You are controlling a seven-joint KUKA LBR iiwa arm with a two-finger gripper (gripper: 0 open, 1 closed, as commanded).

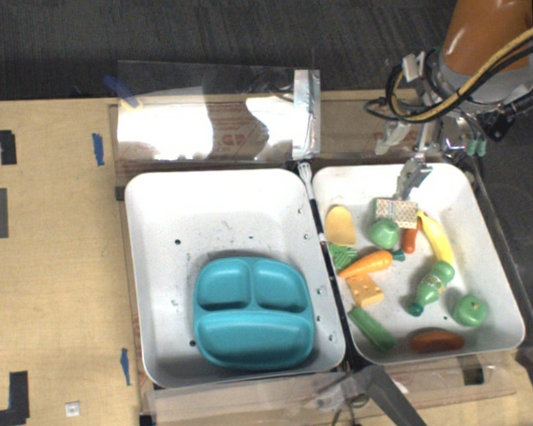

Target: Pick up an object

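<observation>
- My pincer (413, 178) hangs over the far edge of the right bin (498, 267), just above the cluster of toy food; whether it is open or closed I cannot tell from this view.
- Nothing is visible between its tips, so I treat the pick as not yet made.
- Candidate objects all lie in the right bin: a speckled square block (396, 211) just below my pincer, a green round piece (384, 234) touching it, a yellow banana (438, 237), a carrot (367, 265), a cheese wedge (369, 290), a green bottle (430, 288), a green apple (469, 309) and a red-brown sausage (436, 339).
- The left bin (154, 285) carries a teal divided tray (252, 313); I judge it too broad for a two-finger grasp and leave it.
- Recommended target: the speckled square block, being nearest and presenting flat opposing sides.
- Procedure: centre over the block, align the closing axis across its narrow side, descend vertically, close, then lift straight up.
- Caution: the green round piece and a small red piece crowd the block; a skewed descent may nudge them or pinch two items.
- Alternative: the green apple sits apart from its neighbours, giving cleaner clearance.
</observation>
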